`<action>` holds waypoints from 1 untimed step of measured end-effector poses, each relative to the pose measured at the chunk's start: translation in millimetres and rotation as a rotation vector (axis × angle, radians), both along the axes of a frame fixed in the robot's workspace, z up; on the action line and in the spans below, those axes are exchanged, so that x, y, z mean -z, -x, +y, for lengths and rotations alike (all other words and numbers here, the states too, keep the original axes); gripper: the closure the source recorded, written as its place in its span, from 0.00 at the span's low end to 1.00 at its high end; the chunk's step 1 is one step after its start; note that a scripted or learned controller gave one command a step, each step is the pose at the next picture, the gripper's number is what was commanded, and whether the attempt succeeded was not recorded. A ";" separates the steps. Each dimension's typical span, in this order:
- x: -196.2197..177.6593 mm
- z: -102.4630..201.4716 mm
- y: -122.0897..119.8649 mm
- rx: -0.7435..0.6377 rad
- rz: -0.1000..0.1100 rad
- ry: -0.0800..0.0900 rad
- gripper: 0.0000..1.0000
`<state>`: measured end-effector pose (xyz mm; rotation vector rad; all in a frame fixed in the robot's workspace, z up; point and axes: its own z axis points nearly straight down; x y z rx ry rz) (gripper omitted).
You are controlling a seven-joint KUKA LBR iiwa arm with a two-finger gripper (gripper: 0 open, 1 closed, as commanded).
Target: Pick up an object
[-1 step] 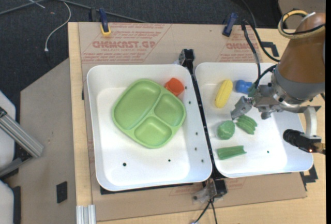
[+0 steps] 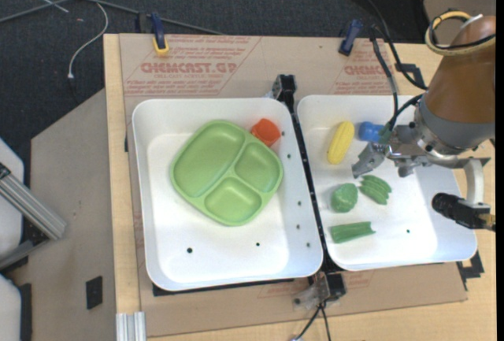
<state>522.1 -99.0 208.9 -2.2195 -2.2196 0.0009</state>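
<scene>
My gripper [image 2: 386, 168] hangs over the right bin [image 2: 409, 249], its fingers spread open and nothing between them. One grey fingertip [image 2: 364, 164] points down toward the left. Just below the gripper lies a ridged green piece [image 2: 376, 189], with a round green piece [image 2: 343, 198] to its left. A yellow corn cob [image 2: 340, 142] and a small blue object [image 2: 368, 130] lie at the far side of this bin, left of the gripper. A long green pod [image 2: 350, 232] rests near the bin's front.
The left bin [image 2: 157, 245] holds a green divided plate [image 2: 227, 172] and a small orange object [image 2: 266, 131] at the plate's far right corner. A black divider [image 2: 303, 174] runs between the bins. A black part [image 2: 461, 210] of the arm sticks out over the right bin's right edge.
</scene>
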 end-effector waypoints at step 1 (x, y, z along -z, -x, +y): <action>58.7 6.5 -5.8 0.000 0.006 -0.002 0.00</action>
